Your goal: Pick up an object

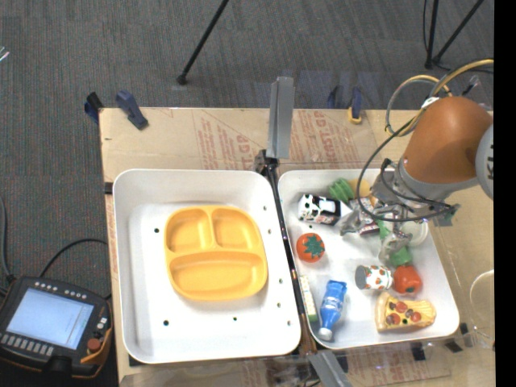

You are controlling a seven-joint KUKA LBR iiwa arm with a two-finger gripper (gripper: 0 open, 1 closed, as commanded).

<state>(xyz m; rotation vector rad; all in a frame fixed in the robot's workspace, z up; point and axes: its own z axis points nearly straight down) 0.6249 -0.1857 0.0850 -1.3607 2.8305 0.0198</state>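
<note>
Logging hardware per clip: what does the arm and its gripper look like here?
The arm shows a rounded orange band above a grey wrist section. Yellow and black cables loop behind it. The gripper below is grey and silver metal with dark cabling around it. A white edge with dark lettering shows at the arm's right.

You can make out red printed lettering on the brown cardboard sheet (234, 135) lying on the counter at twelve o'clock of the two bins, but it sits upside down to you and is too faint to read. The blue bottle's (331, 308) label is also too small to read.
</note>
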